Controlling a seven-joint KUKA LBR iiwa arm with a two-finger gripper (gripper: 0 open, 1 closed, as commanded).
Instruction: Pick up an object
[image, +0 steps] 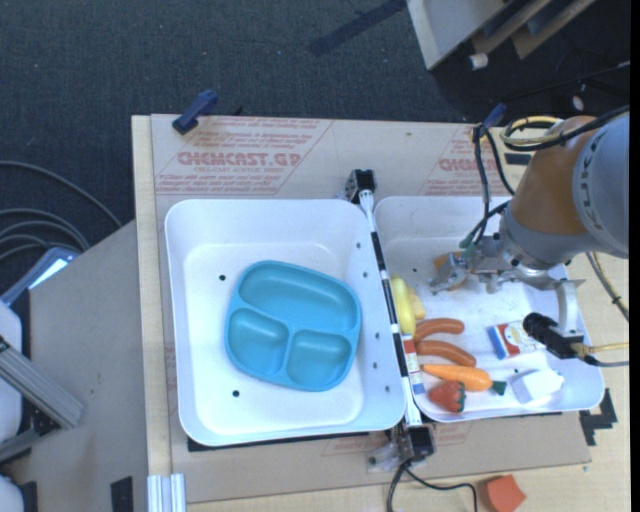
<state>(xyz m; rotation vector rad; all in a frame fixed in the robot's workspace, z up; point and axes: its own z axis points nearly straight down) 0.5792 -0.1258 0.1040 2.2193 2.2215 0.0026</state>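
Left bin (200, 300): holds blue divided tray (293, 325). Right bin (420, 215): arm over it, gripper (468, 268) low above bare floor, state cannot be told. Candidates crowd the near corner: two sausages (440, 328), carrot (458, 375) touching them, banana (403, 303) against the dividing wall, possibly a strawberry (447, 397). Risk: closing on nothing, or nudging neighbours in so tight a cluster

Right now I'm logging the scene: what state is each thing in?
Blue three-compartment plastic plate: flat in left white bin, holding nothing.
Yellow banana: lying in right white bin, by the divider.
Two sausages: lying side by side.
Orange carrot: lying flat.
Gripper: over right bin.
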